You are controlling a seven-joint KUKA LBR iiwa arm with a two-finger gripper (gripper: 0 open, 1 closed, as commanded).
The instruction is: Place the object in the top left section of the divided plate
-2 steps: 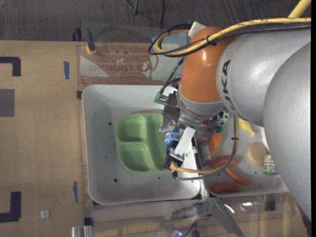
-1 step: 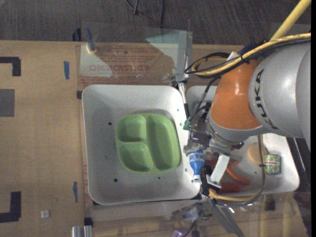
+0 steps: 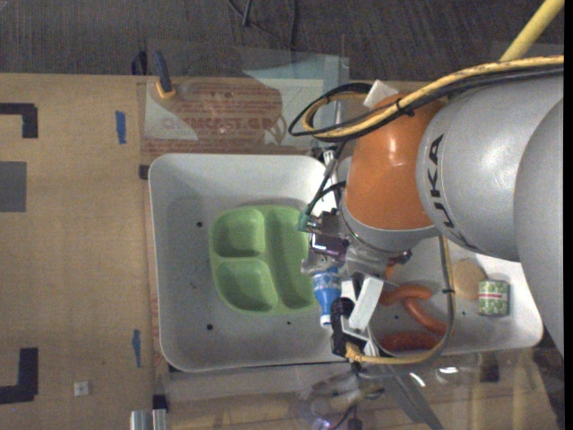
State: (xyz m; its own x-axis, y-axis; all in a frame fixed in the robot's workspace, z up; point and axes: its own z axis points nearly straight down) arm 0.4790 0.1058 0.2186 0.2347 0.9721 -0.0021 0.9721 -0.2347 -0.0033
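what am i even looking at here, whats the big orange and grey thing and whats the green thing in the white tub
The big grey and orange shape is a robot arm, reaching in from the right. The single camera sits above the bench and looks down at a slant, so the arm looms large and hides much of what is below it.

On the bench are two shallow white bins. The left bin holds the green thing: a divided plate with several sections, all bare as far as the picture shows.

The arm's gripper hangs at the plate's right edge. Something blue and white sits right there, but I cannot tell whether it is held.

The right bin holds some orange pieces, a tan round item and a small green and white can.
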